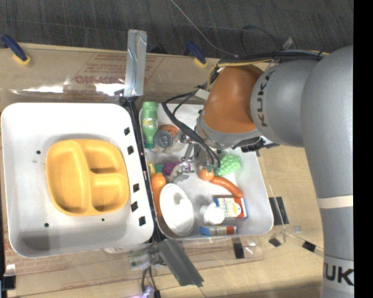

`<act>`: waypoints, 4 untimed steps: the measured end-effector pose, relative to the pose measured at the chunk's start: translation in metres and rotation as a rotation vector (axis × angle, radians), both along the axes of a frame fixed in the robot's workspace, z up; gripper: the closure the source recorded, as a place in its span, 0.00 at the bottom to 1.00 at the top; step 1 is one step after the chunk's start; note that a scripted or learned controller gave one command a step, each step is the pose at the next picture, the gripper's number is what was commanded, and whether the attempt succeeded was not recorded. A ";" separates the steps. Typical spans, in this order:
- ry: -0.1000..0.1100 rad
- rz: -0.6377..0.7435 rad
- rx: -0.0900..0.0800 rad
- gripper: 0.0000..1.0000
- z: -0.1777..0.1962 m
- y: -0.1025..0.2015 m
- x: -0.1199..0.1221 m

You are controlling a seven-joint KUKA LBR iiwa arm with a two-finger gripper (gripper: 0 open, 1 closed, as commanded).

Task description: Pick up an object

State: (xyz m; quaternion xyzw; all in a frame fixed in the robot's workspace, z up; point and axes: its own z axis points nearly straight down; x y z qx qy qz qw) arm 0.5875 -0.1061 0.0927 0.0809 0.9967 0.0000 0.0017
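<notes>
Nearest the camera, along the front wall of the right bin (261, 219), a small tube (217, 230) lies flat beside a white bottle (212, 215) and a red-and-white carton (231, 206). To the carton's left, a white cup (176, 208) fills the bin's front left corner, with an orange piece (158, 184) pressed against the dividing wall just behind it. Behind the carton, an orange carrot (227, 185) lies at a slant, and a green knobbly toy (230, 164) sits just beyond it. The gripper (191, 164) hangs over the middle of this bin, close to a small orange ball (205, 174) and a purple item (169, 167); cables and metal fittings crowd the tip, so whether its fingers are spread or closed, or grasp anything, cannot be told. Farther back, a round grey-and-orange object (165, 135) rests beside a green bottle (149, 122) standing along the dividing wall. Above them, the arm's orange band (231, 101) curves into the grey body. Left of the right bin, the left bin (25, 135) carries a yellow divided tray (87, 176).
</notes>
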 end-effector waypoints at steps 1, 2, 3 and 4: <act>-0.001 0.294 -0.002 0.00 0.001 -0.022 0.016; 0.003 0.287 -0.001 0.00 0.000 -0.078 -0.036; -0.001 0.292 -0.001 1.00 0.011 -0.076 -0.034; -0.001 0.292 -0.001 0.00 0.010 -0.076 -0.034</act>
